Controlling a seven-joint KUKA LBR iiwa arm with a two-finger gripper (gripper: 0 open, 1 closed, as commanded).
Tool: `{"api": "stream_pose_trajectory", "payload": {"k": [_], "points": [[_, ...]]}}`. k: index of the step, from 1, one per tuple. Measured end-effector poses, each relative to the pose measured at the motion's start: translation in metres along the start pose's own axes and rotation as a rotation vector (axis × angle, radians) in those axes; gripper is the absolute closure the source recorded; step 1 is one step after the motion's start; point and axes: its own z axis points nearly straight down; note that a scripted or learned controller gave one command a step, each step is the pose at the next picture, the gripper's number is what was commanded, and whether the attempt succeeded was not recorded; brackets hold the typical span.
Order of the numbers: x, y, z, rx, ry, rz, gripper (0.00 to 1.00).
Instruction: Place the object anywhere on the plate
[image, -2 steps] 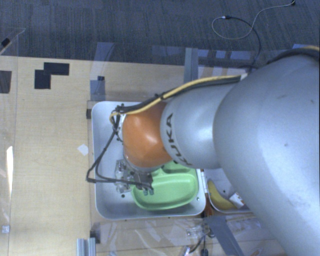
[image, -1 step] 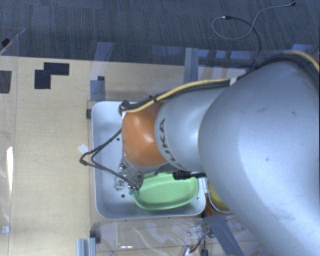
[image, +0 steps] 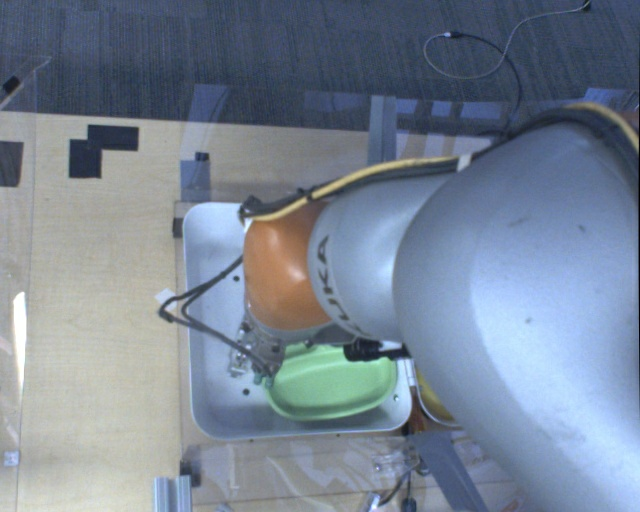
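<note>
A light green plate (image: 335, 388) lies in the near right part of the left white bin (image: 205, 330). My arm, grey with an orange band (image: 280, 270), reaches across from the right and covers much of the bin. The gripper (image: 252, 362) hangs below the orange band, just off the plate's left edge and low over the bin floor. Its tip is a small dark and metal cluster, partly hidden under the wrist. I can make out no object near it.
A black cable (image: 195, 300) loops out from the wrist over the bin's left rim. A yellow-rimmed thing (image: 428, 405) peeks out under the arm at the right. Wooden bench (image: 90, 330) spreads to the left, with black markers (image: 100, 148) at the back.
</note>
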Motion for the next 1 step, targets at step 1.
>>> {"api": "stream_pose_trajectory", "payload": {"k": [1], "points": [[0.0,-0.0408,-0.0112,0.004,0.004,0.232,1.0]]}}
